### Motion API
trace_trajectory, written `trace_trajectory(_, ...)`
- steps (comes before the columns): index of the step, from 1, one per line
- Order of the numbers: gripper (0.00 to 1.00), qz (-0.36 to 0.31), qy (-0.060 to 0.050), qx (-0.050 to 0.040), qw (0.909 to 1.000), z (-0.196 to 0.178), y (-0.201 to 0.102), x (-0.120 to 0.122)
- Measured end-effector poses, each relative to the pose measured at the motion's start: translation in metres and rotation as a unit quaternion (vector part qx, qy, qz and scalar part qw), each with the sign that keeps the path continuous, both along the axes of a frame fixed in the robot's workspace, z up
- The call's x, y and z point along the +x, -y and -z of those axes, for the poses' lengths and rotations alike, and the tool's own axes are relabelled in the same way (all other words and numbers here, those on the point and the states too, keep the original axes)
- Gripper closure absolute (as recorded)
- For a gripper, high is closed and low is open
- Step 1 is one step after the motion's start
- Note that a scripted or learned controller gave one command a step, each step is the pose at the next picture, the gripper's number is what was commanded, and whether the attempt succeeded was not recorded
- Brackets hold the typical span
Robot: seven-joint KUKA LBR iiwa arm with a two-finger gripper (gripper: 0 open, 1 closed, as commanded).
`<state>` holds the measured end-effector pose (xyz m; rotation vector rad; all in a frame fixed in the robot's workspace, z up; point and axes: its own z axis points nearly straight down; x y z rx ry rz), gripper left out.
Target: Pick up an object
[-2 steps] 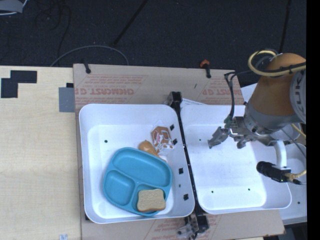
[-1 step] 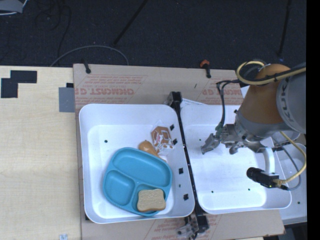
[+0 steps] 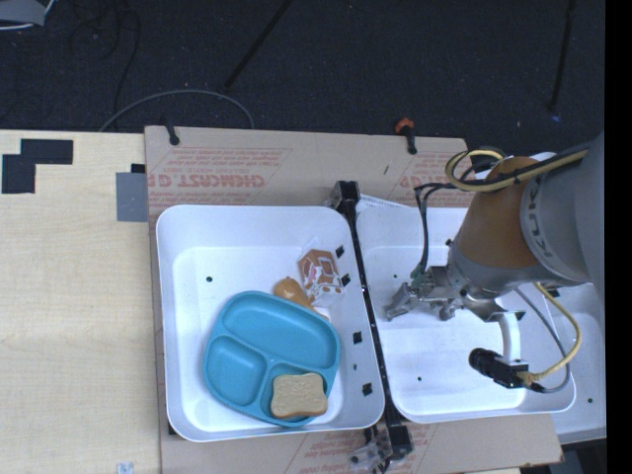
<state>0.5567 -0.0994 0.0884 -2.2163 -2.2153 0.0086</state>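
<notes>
1. Arm [image 3: 513, 235] comes in from the right and hangs over the right bin [image 3: 553, 403], wrist bent so the tool points left toward the divider between the bins
2. Gripper [image 3: 400, 304] sits low over the right bin's left part, near the divider [image 3: 360, 294]; metal fingers splay out a bit, nothing visible between them, so it reads as partly open and holding nothing
3. Likely reason for the pose: it is low and aimed left, so a grab is probably being set up or tried close to the bin edge; just a judgement
4. Right bin: floor under and around the gripper looks bare white, a few small dark specks, no clear object to pick there
5. A black piece with a yellow cable [image 3: 499, 366] hangs on the near side of the arm, part of the rig, not a pick target
6. Left bin [image 3: 183, 255] holds all the candidate objects
7. Blue divided tray [image 3: 252, 349] lies flat in the near middle of the left bin, tilted relative to the bin walls
8. Tan sponge-like block [image 3: 298, 395] rests in the tray's near-right compartment
9. Small orange item [image 3: 292, 290] lies just beyond the tray's far edge, touching or nearly so
10. Clear crinkly packet with brown print [image 3: 320, 270] lies beside it, close to the divider
11. Task not done: objects are all across the divider from the gripper
</notes>
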Motion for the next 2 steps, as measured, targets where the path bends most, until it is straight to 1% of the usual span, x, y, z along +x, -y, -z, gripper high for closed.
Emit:
trace_trajectory(1, 0.00, 0.002, 0.002, 0.0000, 1.0000, 0.001, 0.000, -0.001)
trace_trajectory(2, 1.00, 0.004, 0.002, 0.0000, 1.0000, -0.010, 0.002, -0.001)
